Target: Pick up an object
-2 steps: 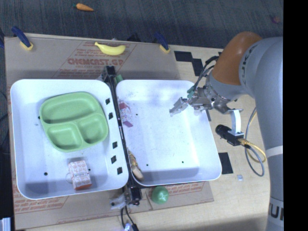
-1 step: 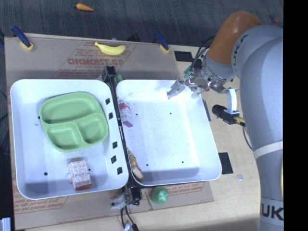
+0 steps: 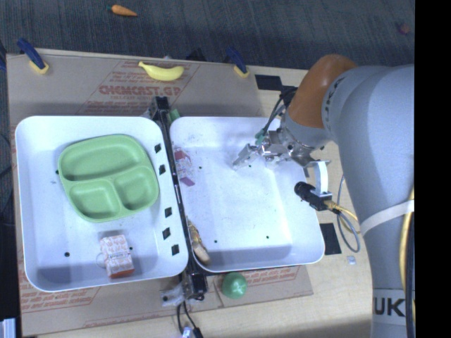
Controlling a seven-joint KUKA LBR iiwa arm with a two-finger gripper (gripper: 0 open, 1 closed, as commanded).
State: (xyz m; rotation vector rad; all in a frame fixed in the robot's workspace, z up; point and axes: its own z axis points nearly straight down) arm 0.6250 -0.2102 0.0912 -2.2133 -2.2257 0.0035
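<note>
Reaching in from three o'clock, the claw [image 3: 243,159] hangs low over the right bin [image 3: 282,248], toward that bin's upper middle. Its metal tips point to nine o'clock, and whether they are apart or together cannot be told from this slant; nothing can be made out between them. Above the wrist sits the orange band [image 3: 317,90], and the grey arm [image 3: 370,153] fills the three o'clock side.

Inside the right bin, a small reddish packet [image 3: 183,166] lies against the wall at nine o'clock, well apart from the claw. At that bin's seven o'clock corner a slim tan object [image 3: 196,246] rests along the rim; what it is cannot be told.

The left bin [image 3: 28,210] holds a pale green divided tray [image 3: 107,174], with one long compartment at twelve o'clock and two smaller ones at six o'clock. At six o'clock of the tray, apart from it, a small red-and-white box [image 3: 116,254] lies on the bin floor.

Outside the bins, a yellow banana [image 3: 161,70] lies on the cardboard sheet [image 3: 106,90] at twelve o'clock of the dividing clips, and a green ball [image 3: 234,285] sits just beyond the right bin's six o'clock rim. An orange carrot-like piece [image 3: 125,10] lies on the dark floor at eleven o'clock.
</note>
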